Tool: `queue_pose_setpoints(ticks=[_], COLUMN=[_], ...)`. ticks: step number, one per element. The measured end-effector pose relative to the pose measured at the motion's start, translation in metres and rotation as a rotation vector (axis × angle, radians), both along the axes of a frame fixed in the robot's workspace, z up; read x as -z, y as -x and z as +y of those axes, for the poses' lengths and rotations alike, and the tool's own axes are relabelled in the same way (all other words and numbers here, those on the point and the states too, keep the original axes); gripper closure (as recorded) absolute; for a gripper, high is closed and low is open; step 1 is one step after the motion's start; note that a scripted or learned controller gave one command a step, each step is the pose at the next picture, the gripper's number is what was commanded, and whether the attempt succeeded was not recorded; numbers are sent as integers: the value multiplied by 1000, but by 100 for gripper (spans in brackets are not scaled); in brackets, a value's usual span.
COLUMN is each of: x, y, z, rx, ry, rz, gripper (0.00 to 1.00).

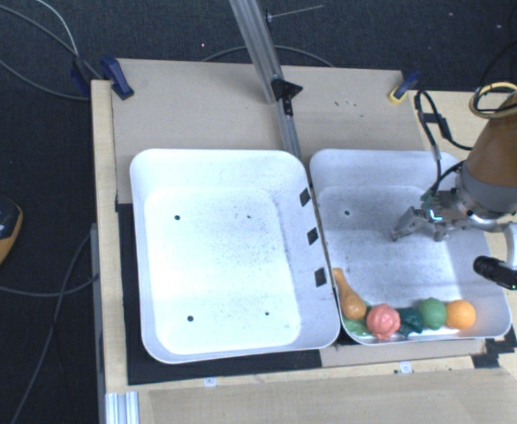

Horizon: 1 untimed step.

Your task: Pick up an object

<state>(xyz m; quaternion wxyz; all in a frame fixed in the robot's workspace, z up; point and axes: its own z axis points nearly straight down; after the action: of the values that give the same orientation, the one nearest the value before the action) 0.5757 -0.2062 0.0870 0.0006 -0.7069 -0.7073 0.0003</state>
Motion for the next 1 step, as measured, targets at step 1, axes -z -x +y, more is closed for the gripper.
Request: queue_pose_setpoints(ticks=[1], x=[-12], y=[-1], z=[0], rx=[0], ry=[1], rz=[-3], gripper=[100])
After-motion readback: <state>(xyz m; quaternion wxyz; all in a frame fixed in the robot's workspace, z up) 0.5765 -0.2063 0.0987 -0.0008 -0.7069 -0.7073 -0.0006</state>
